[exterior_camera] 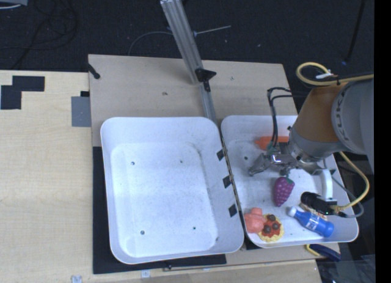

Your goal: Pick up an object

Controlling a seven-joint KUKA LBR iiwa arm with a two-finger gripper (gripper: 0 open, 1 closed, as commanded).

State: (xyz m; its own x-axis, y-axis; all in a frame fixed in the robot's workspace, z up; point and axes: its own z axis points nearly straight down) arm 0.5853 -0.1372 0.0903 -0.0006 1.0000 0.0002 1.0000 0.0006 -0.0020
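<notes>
With the gripper (273, 164) spread open and empty mid-bin (244, 135), we risk knocking the adjacent grapes (282, 190) aside and closing on nothing.

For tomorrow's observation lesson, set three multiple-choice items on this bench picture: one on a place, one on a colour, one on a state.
1. Which shallow white bin holds the toys?
A left
B right
C both

2. What colour is the plastic bunch of grapes?
A purple
B green
C yellow

3. How does the blue plastic bottle rest?
A upright
B lying down
C held aloft

Answers:
1 B: the toys sit in the right bin.
2 A: the grapes are purple.
3 B: the bottle lies on its side on the bin floor.
</notes>
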